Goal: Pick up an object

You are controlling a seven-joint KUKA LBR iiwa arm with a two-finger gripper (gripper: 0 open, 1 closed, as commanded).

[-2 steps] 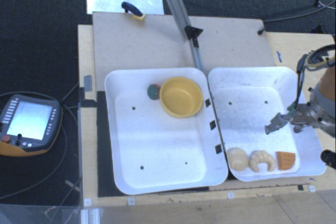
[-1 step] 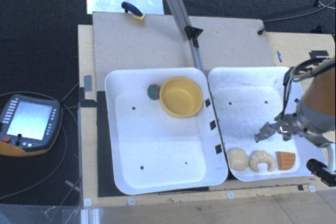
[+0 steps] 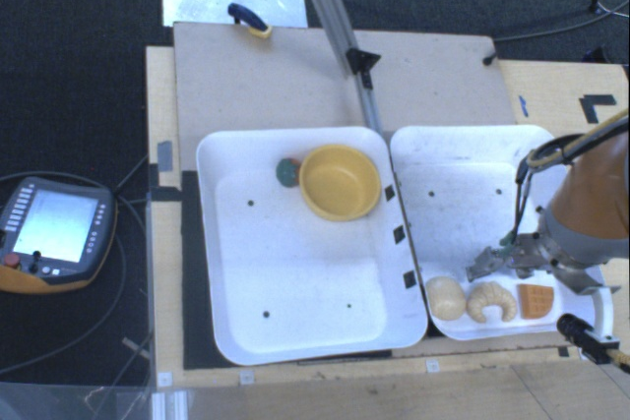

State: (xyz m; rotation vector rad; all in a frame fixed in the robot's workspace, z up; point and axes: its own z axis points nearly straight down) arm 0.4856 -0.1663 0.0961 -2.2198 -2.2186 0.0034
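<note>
You are looking down on a pale tan worktop [image 3: 433, 79] that carries two shallow white plastic bins set side by side, their inner edges touching.

The left bin [image 3: 295, 310] holds a round yellow plastic bowl [image 3: 340, 182], upright, near its far right corner. A small dark green rounded object [image 3: 286, 172] sits just beside the bowl's left rim, touching it or nearly so.

The grey arm with the orange band [image 3: 591, 202] reaches in from the right, over the near right part of the right bin [image 3: 453, 162]. Its end effector [image 3: 502, 261] hangs low above that bin's floor, just beyond the row of small items. You cannot tell from this angle how it is set, and nothing shows in its grasp.

Along the near edge of the right bin you have three small things in a row. Leftmost is a pale cream egg-shaped object [image 3: 445, 297], near the bin's left corner. Just to its right lies a tan curved croissant-shaped object [image 3: 492, 302], close beside the egg shape. To the right again lies a flat orange square piece [image 3: 535, 300], partly under the arm's wrist.

Off the worktop to the left, a handheld control pendant with a lit screen [image 3: 54, 233] rests on the dark floor.
</note>
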